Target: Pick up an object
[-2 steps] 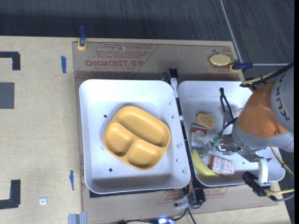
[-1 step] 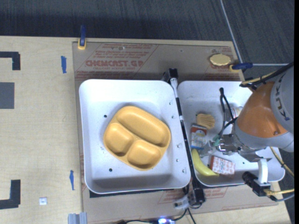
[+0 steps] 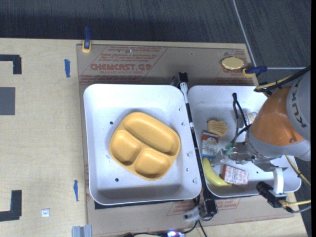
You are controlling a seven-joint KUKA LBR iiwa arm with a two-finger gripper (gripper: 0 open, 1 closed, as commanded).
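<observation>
The bench (image 3: 39, 147) spreads wide and pale, a brown board on it carrying both white bins. The left bin (image 3: 98, 107) holds one big item, a yellow three-compartment tray (image 3: 144, 144), sitting a little askew in the middle. The right bin (image 3: 207, 100) is the busy one, and the arm (image 3: 279, 122) is down over it from the right, orange band and grey wrist covering much of the floor. The gripper (image 3: 236, 151) hangs low in that bin, right among the clutter; how it stands I cannot tell, since the wrist hides it. Nearby lies a banana (image 3: 211, 174) along the left wall, a red-and-white packet (image 3: 234, 175) just beside it, a small carton (image 3: 210, 143) above, and a tan cracker (image 3: 217, 127) further up.
</observation>
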